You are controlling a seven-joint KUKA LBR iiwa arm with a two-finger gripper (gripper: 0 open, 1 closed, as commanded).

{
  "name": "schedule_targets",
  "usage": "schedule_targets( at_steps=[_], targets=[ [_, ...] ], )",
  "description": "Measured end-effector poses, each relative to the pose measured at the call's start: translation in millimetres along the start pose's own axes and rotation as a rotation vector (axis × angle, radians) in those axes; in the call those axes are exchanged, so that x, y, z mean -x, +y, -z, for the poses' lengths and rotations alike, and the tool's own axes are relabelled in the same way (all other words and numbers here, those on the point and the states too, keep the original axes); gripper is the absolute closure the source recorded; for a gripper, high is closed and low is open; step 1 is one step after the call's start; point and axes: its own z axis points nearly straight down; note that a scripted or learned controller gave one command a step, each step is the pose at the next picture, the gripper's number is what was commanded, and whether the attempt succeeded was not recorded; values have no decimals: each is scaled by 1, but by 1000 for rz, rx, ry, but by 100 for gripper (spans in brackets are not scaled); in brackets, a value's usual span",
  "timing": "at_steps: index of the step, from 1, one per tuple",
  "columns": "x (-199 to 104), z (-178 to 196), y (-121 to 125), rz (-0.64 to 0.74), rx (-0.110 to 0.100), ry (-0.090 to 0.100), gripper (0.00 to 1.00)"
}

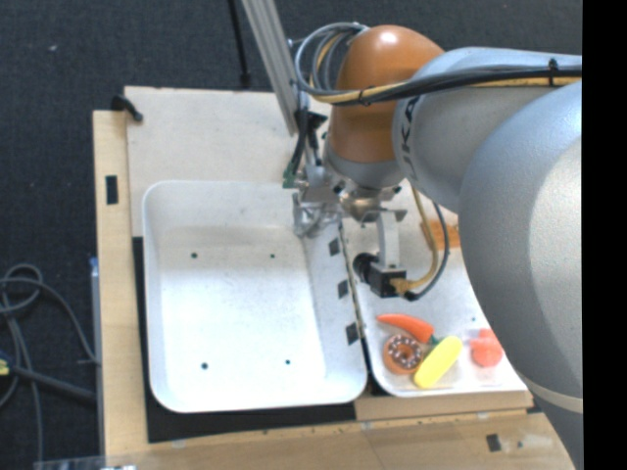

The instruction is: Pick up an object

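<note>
1. Nearest, in the right bin (392, 385) — a yellow piece (437, 360), a round brown piece (400, 352), an orange carrot (406, 326) and a red piece (485, 349).
2. Left bin (235, 302) beside it.
3. Farther back, the gripper (312, 213) hangs over the bins' shared edge — whether it grips anything, I cannot tell.

The big grey robot arm (509, 194) with its orange band hides most of the right-hand shallow white plastic bin (392, 385) and is itself cut off by the frame edge. The metal pincer (312, 213) is too small and cluttered to read. An orange object (438, 231) peeks out, mostly hidden behind the arm.
</note>
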Motion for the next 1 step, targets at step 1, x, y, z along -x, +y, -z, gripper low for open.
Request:
schedule_targets(
  at_steps=[1],
  targets=[
    [4,1,0,-3,-1,-2,0]
  ],
)
